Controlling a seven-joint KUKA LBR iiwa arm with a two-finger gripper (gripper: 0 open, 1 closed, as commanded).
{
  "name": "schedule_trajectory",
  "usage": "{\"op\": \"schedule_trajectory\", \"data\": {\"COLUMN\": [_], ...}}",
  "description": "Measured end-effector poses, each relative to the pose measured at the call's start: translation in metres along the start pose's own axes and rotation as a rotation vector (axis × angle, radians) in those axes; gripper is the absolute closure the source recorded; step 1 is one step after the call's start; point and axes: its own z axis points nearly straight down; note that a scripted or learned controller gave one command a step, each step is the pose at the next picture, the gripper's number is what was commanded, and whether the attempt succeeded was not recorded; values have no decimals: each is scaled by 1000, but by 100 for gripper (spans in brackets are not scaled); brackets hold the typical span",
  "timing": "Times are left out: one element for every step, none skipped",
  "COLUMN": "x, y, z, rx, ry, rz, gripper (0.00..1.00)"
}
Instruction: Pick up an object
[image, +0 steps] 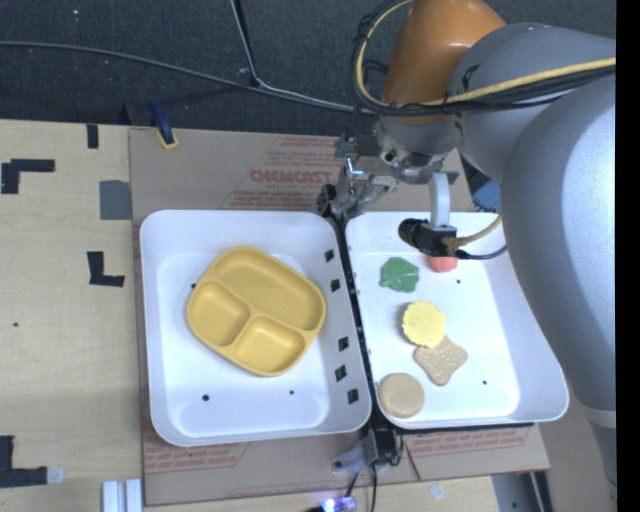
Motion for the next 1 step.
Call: {"op": "schedule_trajectory", "data": {"x": [56], "y": [-2], "z": [18], "rx": [3], "ry": [-1], "rz": [1], "gripper": [100]}}
